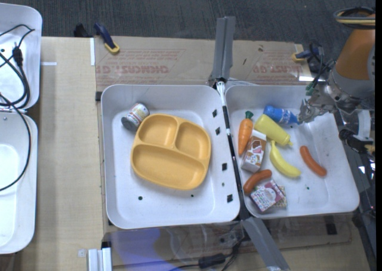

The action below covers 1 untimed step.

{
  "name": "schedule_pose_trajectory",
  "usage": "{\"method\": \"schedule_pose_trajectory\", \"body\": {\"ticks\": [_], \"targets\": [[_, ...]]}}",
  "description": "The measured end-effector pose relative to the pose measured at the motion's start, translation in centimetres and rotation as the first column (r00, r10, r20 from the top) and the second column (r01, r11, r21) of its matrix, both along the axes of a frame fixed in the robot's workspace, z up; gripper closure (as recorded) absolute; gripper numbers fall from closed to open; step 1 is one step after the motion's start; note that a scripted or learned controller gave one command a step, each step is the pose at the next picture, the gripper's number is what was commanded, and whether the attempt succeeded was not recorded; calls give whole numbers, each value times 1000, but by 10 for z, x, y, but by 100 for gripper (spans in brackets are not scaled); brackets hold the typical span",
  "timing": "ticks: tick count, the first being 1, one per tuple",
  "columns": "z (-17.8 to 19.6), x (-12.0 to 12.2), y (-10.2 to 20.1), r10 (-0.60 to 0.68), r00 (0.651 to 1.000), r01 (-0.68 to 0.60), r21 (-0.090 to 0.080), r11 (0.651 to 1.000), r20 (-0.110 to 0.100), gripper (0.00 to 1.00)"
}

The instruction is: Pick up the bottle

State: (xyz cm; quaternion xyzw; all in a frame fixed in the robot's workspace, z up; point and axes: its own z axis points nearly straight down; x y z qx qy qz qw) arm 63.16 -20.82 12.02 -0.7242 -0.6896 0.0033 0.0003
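A small blue bottle (279,114) lies on its side near the back of the right bin (334,192). Touching its front is a yellow squeeze bottle (273,130), also lying down and slanting toward the front right. My gripper (307,111) hangs at the back right of this bin, just to the right of the blue bottle's end and very close to it. Nothing is visibly held. The orange-banded wrist (353,55) rises behind it at the right edge.
The right bin also holds a carrot (245,134), a banana (283,161), two sausages (313,161) (257,180), a small carton (254,153) and a pink packet (268,196). In the left bin sit a yellow divided plate (172,150) and a tin can (135,116).
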Motion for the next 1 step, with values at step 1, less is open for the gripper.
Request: {"method": "schedule_pose_trajectory", "body": {"ticks": [1], "targets": [[-13,34,92,-92,995,92,1,996,28,100]]}}
